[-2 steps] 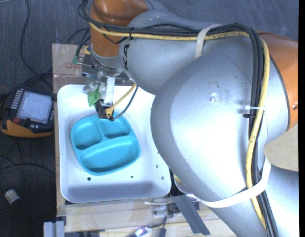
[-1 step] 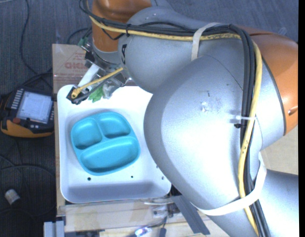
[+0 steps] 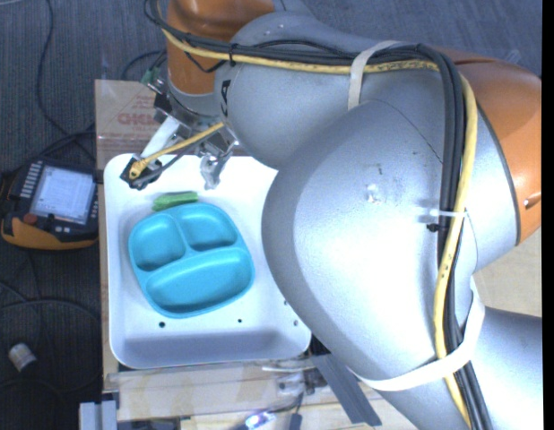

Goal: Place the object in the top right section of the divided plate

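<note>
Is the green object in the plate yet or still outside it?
Outside. The green object lies on the white bin floor against the blue divided plate's far rim; all three sections hold nothing.

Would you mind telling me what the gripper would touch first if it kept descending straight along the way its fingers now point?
Most likely the white bin's floor near its far edge. The two-finger gripper points down just right of the small green object, which lies by the blue divided plate's rim. Depth is unclear from this slanted view.

Blue 3-section divided plate (image 3: 190, 260) flat in the white bin (image 3: 259, 334); flat green object (image 3: 175, 201) just beside its far rim.
</note>
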